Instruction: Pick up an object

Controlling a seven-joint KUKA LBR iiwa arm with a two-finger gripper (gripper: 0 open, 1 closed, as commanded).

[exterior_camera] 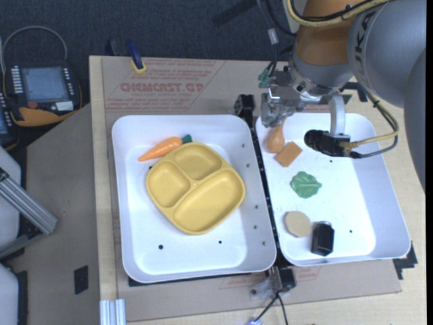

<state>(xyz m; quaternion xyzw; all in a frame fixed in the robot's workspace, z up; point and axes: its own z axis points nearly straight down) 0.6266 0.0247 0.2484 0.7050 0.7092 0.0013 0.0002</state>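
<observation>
Grey arm with orange band (338, 32) reaching in from upper right of frame, two-finger gripper (272, 114) low over the upper left corner of the right shallow white bin (379, 202). Fingers hard to read here: cannot tell how far apart, or whether anything is held. Small pale orange rounded piece (275, 140) directly below the gripper, touching an orange wedge-shaped block (289, 154). Further down: green leafy lump (306, 184), tan round disc (296, 223), black blocky object (322, 239). In the left shallow white bin (135, 202): yellow three-compartment plastic plate (196, 188), orange toy carrot (160, 148) at its upper left edge.
</observation>
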